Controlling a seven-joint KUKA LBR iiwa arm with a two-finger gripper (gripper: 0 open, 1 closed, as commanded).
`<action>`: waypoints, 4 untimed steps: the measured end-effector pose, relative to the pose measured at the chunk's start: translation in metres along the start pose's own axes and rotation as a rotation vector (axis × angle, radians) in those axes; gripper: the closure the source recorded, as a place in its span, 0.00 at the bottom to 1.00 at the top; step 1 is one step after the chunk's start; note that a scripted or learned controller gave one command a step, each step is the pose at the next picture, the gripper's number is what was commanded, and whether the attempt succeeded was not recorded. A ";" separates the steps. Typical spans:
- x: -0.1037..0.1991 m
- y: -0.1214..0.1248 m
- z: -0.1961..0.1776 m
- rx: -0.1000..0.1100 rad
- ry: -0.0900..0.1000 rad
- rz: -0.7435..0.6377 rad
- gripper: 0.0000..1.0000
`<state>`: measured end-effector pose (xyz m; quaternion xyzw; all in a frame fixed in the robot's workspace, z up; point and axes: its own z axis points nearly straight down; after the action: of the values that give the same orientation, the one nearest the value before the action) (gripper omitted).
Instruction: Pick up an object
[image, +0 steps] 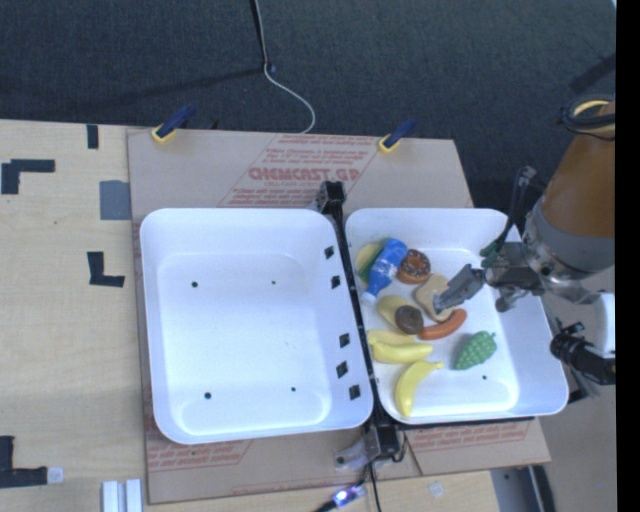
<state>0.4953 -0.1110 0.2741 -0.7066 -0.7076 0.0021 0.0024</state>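
arm: reaching in over the right bin (500, 222) | gripper (458, 290): hovering above the toy food pile, finger state cannot be told | targets: orange carrot (447, 324) and tan piece (432, 296) lying just beneath, green grapes (477, 349) nearby.

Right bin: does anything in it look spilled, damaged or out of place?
Nothing stands out. The toy foods, among them a banana, green grapes and a blue bottle, lie jumbled but inside the right bin. The gripper is above them.
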 end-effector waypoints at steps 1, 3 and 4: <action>0.019 0.047 0.090 0.007 0.001 -0.002 0.00; 0.004 0.148 0.193 0.044 0.002 0.010 0.00; 0.026 0.134 -0.094 -0.022 -0.002 -0.002 0.00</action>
<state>0.6297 -0.0845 0.3672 -0.7059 -0.7083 -0.0048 -0.0062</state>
